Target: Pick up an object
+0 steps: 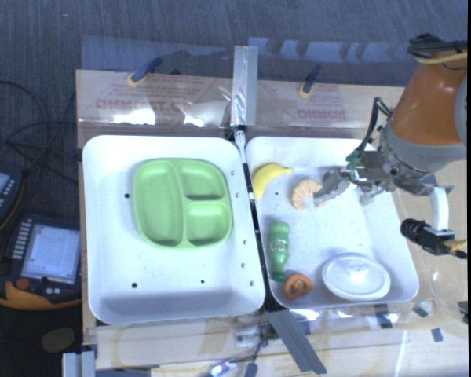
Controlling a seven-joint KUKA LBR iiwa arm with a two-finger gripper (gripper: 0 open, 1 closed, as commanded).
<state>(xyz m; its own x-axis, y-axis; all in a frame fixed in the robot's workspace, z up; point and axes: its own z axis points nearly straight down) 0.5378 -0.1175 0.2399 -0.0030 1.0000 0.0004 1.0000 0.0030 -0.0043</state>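
Note:
The right bin (pixel 392 234) holds several objects. A yellow banana-like piece (pixel 267 177) lies at its far left, with a peach-coloured round piece (pixel 304 193) beside it. A green bottle (pixel 279 246) lies along the left wall, and a small orange item (pixel 297 286) sits below it. A white round dish (pixel 356 277) rests at the front. My gripper (pixel 348 192) hangs over the back of this bin, open. Its left finger (pixel 330 185) is just right of the peach piece, and nothing is between the fingers.
The left bin (pixel 110 281) holds a green divided plate (pixel 182 203). A metal divider post (pixel 243 85) stands at the back between the bins. The arm's orange band (pixel 428 104) rises at the right, with a black fitting (pixel 424 234) beside the right bin's wall.

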